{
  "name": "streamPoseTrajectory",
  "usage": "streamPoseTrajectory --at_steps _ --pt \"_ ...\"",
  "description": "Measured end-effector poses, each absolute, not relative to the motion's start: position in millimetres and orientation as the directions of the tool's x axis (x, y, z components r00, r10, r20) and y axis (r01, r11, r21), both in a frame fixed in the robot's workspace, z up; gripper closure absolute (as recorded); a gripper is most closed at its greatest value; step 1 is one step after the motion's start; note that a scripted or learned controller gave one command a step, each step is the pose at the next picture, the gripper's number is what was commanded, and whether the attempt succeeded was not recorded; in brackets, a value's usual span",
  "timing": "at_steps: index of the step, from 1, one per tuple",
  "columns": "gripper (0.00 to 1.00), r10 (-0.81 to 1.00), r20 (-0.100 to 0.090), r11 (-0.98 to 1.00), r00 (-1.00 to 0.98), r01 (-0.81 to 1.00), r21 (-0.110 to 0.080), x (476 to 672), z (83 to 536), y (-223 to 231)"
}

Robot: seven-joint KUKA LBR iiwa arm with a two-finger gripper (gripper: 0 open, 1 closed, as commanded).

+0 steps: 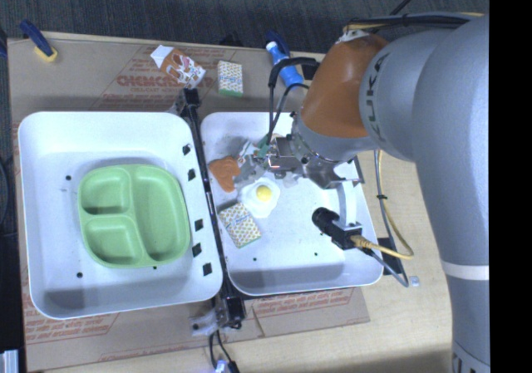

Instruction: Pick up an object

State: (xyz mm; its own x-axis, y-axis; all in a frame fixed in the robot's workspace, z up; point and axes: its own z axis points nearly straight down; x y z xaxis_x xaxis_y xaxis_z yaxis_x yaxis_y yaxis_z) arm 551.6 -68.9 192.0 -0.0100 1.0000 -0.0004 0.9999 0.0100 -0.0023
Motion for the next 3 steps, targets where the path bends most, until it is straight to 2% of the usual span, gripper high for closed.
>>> streamPoseTrajectory --at_steps 1,2,3 --pt "1.00 1.000 -0.001 0.010 -0.010 1.000 -0.002 552.4 202 -70" --pt "1.00 1.000 0.000 0.008 -0.008 1.000 -0.004 494.2 209 -33" --pt "0.00 1.000 -0.001 0.007 -0.007 1.000 -0.004 494.3 209 -33"
